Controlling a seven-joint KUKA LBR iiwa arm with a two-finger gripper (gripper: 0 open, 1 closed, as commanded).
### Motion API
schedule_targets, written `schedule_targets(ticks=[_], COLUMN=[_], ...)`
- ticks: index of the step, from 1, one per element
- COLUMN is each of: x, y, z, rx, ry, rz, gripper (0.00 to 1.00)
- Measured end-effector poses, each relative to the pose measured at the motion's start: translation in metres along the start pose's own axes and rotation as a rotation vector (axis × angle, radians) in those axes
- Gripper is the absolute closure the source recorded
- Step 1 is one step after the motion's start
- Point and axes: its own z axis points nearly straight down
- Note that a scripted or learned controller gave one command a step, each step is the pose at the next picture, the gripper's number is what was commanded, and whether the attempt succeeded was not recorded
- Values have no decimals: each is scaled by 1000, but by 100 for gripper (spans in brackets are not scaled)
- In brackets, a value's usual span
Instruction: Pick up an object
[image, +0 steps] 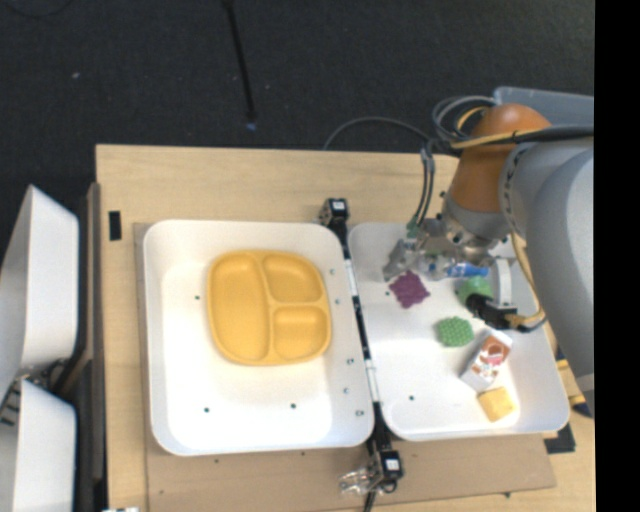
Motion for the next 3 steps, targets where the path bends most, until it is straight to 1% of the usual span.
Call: schedule_targets(ticks=[1, 2, 3], x=[-1, -11, -13], y=[2, -1, 0], z=[-14, -69, -124], rx=[-6, -8, -10], ry=[-1, 1, 1], rz=[2, -5, -8], gripper=[100, 100, 100])
